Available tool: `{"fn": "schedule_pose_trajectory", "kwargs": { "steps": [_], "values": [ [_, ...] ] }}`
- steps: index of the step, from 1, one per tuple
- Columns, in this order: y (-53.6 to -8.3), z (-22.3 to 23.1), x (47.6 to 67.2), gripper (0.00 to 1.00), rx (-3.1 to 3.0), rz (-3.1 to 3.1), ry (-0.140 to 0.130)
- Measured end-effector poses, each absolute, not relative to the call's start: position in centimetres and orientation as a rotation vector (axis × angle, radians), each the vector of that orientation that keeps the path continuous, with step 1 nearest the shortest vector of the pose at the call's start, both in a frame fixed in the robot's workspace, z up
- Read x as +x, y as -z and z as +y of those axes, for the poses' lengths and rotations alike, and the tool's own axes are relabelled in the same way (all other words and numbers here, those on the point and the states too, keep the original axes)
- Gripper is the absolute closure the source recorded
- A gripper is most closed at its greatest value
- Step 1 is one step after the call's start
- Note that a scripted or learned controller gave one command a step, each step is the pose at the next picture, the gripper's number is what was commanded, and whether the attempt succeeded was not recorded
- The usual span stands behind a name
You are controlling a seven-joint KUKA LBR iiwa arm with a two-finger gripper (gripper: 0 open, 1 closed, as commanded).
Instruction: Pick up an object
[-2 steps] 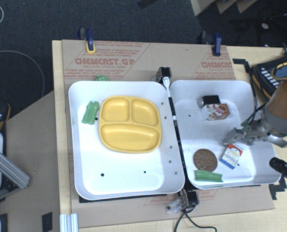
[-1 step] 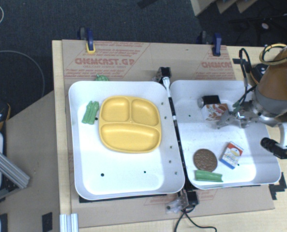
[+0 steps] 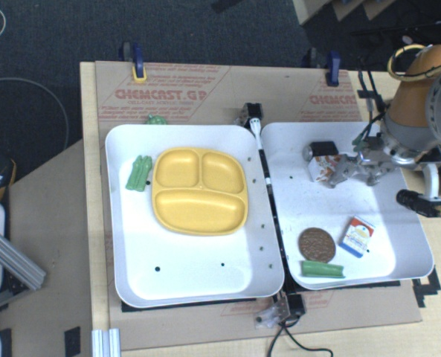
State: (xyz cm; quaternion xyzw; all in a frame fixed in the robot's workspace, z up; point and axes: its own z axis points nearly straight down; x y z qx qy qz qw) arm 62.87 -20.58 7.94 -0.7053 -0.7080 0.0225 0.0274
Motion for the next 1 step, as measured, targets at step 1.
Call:
{"fn": "schedule_pose_trajectory", "kwargs": {
  "steps": [1],
  "values": [
    [-8.91, -20.46, 62.96, 1.0, -2.174, -2.189, -0.071]
  ]
}}
